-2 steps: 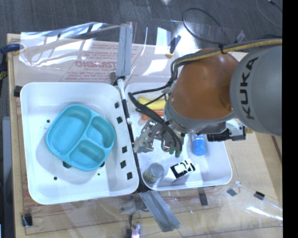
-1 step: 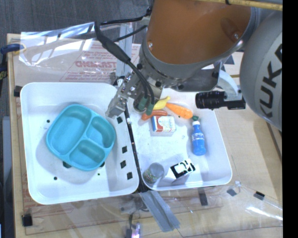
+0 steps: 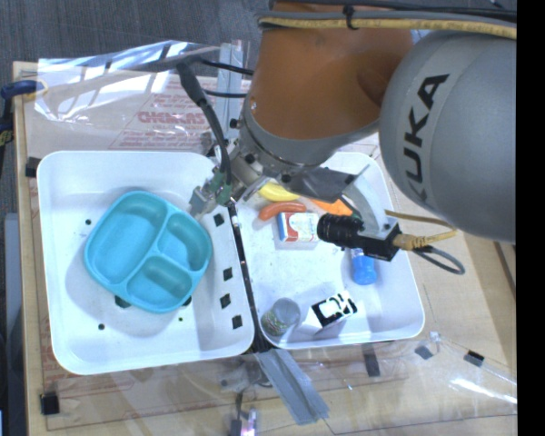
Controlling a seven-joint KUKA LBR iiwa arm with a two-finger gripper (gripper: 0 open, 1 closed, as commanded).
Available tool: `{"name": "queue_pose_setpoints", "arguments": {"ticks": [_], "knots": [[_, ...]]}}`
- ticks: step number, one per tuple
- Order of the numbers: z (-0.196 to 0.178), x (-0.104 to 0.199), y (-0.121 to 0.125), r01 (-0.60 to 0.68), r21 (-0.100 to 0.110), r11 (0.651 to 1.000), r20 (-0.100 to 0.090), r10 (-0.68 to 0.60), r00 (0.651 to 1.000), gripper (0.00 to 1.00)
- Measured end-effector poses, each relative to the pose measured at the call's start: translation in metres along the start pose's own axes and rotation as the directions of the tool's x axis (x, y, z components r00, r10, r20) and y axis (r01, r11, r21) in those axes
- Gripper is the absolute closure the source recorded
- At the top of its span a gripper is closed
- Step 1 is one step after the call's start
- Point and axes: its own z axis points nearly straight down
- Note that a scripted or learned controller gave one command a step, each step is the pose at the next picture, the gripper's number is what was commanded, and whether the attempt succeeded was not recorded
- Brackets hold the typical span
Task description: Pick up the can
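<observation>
Camera view: can (image 3: 280,317) lies well below the pincer (image 3: 220,192).

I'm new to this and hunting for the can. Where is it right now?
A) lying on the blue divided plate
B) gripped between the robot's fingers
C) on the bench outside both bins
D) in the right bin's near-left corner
D: the can stands in the right bin, at its near-left corner, beside the wall dividing the bins.
</observation>
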Motion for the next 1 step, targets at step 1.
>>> {"name": "queue_pose_setpoints", "arguments": {"ticks": [1], "knots": [[0.0778,0.0258,0.0122,0.067,0.000,0.998,0.000,-0.067,0.998,1.00]]}}
